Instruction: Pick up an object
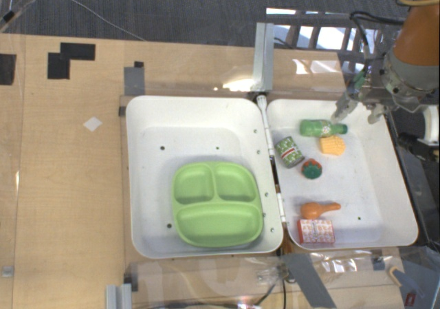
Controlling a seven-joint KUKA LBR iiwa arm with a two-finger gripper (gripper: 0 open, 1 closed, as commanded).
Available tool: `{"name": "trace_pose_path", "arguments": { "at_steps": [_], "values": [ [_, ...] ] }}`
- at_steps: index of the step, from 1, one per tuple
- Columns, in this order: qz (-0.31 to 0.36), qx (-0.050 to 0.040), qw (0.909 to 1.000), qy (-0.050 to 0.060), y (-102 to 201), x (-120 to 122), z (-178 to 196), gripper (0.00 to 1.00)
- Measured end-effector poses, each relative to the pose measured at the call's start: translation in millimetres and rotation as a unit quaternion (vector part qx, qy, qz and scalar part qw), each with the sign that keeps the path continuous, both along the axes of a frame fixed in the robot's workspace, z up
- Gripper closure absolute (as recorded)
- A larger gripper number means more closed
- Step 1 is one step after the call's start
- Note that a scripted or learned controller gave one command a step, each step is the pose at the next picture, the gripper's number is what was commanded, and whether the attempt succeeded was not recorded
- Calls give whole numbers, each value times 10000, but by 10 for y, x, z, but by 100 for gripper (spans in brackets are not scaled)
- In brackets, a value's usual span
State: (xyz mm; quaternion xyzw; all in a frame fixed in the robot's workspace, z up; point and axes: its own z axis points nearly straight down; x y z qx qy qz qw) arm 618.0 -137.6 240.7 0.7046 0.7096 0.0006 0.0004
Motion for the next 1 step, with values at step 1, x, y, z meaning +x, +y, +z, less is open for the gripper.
{"name": "trace_pose_path", "arguments": {
  "at_steps": [1],
  "values": [
    [-211,0,9998,-12,-18,-314,-1439,0]
  ]
}}
